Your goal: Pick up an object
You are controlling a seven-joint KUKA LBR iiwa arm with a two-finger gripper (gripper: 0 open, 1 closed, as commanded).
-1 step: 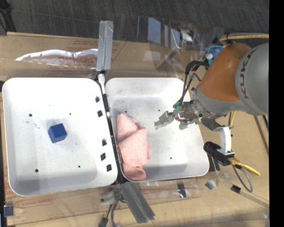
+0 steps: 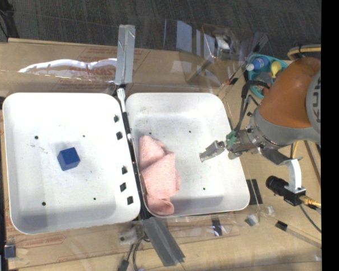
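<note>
Two shallow white bins sit side by side on the counter [image 2: 56, 55], and the end effector [image 2: 206, 154] hangs over the right bin [image 2: 214, 103], near that bin's right wall. Whether it is parted or pressed together cannot be told from this slanted view; nothing shows gripped in it. A pink cloth [image 2: 158, 174], crumpled and folded on itself, lies to the left of the end effector and slightly below it in view, against the right bin's left wall, apart from the end effector. Farther left, well apart from it, a small blue cube [image 2: 68, 158] rests on the floor of the left bin [image 2: 22, 208]. The grey arm with its orange band [image 2: 288, 95] reaches in behind the end effector from the right.
</note>
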